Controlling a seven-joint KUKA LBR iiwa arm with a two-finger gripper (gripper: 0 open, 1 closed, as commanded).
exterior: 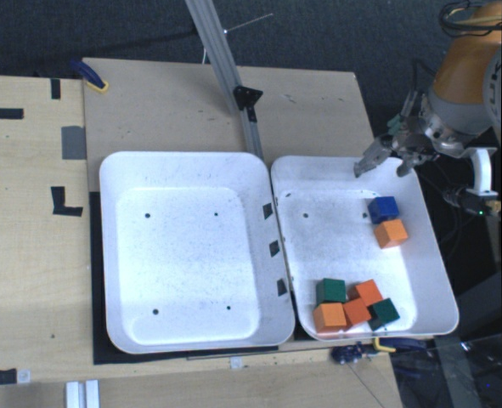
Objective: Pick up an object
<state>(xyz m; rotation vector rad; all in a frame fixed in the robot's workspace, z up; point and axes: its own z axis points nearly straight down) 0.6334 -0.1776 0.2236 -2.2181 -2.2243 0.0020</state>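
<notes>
Lying blue block [383,206]: in the right bin [314,177], just below and clear of the jaws, touching nothing of them.
Orange block [392,233]: touching the blue block's lower edge.
Cluster [352,304]: green and orange blocks, well below the blue block, at the bin's near end.
Gripper [383,163]: above the blue block at the bin's far rim, jaws spread wide, nothing between them.
Left bin [115,168]: beside the right bin.

Wooden bench [174,109] (dark carpet [106,11] behind)
</notes>
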